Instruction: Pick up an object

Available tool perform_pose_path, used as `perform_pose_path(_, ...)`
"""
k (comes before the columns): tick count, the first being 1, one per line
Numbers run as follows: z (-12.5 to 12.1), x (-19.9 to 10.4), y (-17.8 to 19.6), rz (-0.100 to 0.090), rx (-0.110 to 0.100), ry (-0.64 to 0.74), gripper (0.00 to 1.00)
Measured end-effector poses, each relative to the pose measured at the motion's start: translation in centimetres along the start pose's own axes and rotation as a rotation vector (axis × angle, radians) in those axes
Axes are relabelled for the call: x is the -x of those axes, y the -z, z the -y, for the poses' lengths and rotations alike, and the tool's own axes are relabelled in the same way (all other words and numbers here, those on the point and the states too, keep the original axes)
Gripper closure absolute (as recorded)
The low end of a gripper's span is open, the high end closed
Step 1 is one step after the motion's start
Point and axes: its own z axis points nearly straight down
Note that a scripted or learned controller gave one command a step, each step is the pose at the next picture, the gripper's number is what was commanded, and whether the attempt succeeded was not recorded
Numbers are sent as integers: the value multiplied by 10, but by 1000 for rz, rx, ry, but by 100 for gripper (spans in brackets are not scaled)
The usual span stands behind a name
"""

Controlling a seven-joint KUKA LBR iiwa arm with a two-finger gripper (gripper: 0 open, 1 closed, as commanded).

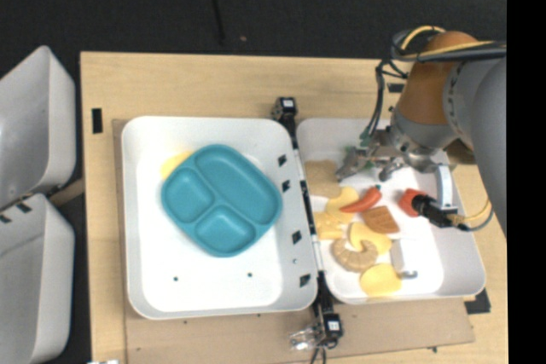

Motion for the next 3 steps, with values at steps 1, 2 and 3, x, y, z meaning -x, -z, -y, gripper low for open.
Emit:
perform_pose_path(1,0,1,-7,1,5,-3,0)
perform_pose_path(2,0,2,-1,-1,1,-5,100)
perform_pose_path(3,-9,4,42,0,8,1,100)
